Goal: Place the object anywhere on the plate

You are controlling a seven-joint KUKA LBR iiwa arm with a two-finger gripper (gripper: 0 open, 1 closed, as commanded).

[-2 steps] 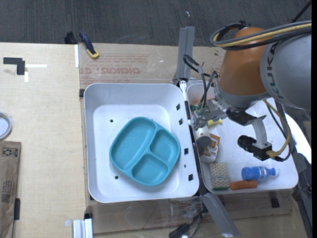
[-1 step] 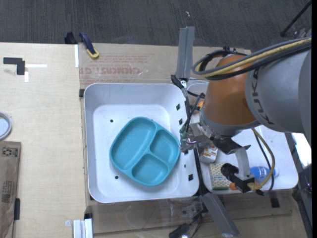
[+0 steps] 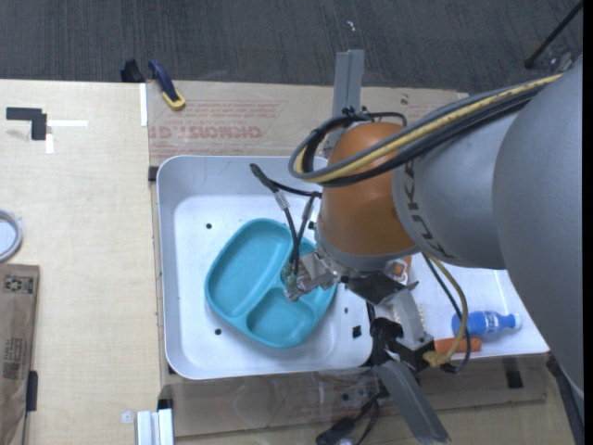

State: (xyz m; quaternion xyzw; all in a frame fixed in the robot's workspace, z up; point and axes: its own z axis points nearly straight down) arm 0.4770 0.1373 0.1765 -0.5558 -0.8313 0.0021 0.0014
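Plate [image 3: 255, 281], turquoise and glossy, lay tilted in the left white bin [image 3: 181, 248]; it looked like moulded plastic, an oval with rounded corners, split by a raised ridge into two shallow compartments. Over its right edge hung the gripper [image 3: 298, 284], a small metallic assembly under the arm's smooth orange band [image 3: 366, 193]; whether its fingers were parted or held anything could not be told. A blue-capped bottle [image 3: 484, 324] lay further right.

One fixed camera looks down slantwise from above the bench [image 3: 74, 248]; the arm [image 3: 500, 184] enters from three o'clock.
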